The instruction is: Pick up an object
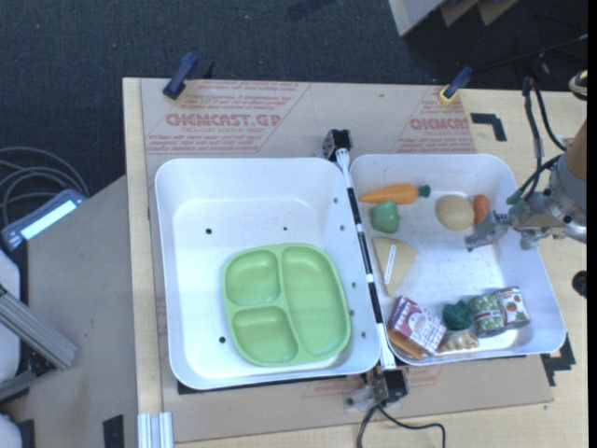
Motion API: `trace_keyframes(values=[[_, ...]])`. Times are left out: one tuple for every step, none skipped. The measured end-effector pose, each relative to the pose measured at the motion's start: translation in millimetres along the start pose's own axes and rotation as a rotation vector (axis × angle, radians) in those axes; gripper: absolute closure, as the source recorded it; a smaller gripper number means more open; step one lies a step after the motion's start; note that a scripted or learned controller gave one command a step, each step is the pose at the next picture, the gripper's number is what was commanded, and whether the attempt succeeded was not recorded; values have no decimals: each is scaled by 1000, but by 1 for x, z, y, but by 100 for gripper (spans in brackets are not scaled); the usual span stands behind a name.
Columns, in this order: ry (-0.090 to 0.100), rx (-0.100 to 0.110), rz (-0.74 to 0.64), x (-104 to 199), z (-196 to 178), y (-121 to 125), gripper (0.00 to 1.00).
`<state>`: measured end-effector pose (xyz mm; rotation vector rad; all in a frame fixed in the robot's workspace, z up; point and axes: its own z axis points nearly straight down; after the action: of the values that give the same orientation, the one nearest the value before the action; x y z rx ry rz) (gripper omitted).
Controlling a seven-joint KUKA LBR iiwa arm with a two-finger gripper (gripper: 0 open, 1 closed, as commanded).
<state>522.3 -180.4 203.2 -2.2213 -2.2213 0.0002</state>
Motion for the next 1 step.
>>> trace_keyframes(values=[[11, 4, -5, -37, 117, 85, 0]])
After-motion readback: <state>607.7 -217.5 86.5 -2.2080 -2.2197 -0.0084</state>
